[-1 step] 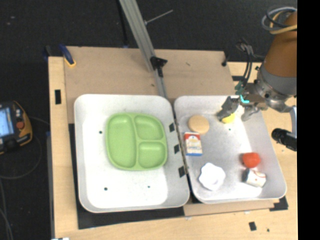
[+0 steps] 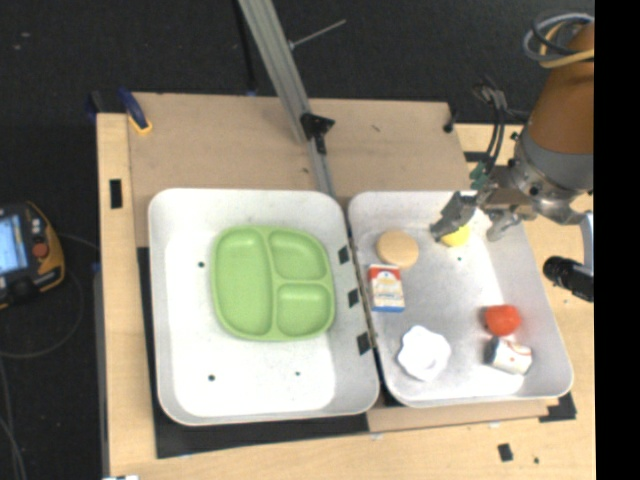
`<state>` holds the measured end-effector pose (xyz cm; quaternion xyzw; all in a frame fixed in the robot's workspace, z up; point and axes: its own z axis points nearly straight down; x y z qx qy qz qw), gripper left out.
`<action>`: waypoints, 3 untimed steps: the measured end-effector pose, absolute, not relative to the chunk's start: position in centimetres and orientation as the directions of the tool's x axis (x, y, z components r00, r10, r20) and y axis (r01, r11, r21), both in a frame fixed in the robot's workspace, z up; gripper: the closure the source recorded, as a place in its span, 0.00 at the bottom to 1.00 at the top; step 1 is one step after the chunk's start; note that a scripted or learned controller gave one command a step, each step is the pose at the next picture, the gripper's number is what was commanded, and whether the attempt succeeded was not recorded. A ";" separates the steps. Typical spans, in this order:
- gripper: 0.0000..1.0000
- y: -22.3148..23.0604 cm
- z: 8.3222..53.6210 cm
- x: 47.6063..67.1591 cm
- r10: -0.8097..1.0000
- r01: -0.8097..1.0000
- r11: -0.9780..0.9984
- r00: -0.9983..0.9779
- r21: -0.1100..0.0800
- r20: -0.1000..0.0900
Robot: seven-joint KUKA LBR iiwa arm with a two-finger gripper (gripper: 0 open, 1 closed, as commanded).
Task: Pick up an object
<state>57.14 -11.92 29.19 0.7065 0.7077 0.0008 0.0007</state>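
Observation:
My gripper (image 2: 470,230) hangs over the back of the right bin (image 2: 540,368), its two fingers spread apart and open. A small yellow object (image 2: 457,236) lies just below the left finger, partly hidden by it; it is not clamped between the fingers. Also in this bin are a tan round piece (image 2: 398,248), a red and white box (image 2: 386,288), a white crumpled object (image 2: 424,353), a red ball (image 2: 502,318) and a small white and red item (image 2: 510,356).
A green divided plate (image 2: 272,283) lies in the left bin (image 2: 180,368). A grey metal bar (image 2: 280,58) slants from the top down to the gap between the bins. A black handheld device (image 2: 25,248) sits off the bench at left.

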 end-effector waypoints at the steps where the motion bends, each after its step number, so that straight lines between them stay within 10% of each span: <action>1: 0.00 -12.8 24.6 56.9 1.000 1.000 -0.001 0.001 -0.003 -0.002; 3: 0.00 -13.0 13.6 56.1 1.000 1.000 -0.001 0.001 -0.003 -0.001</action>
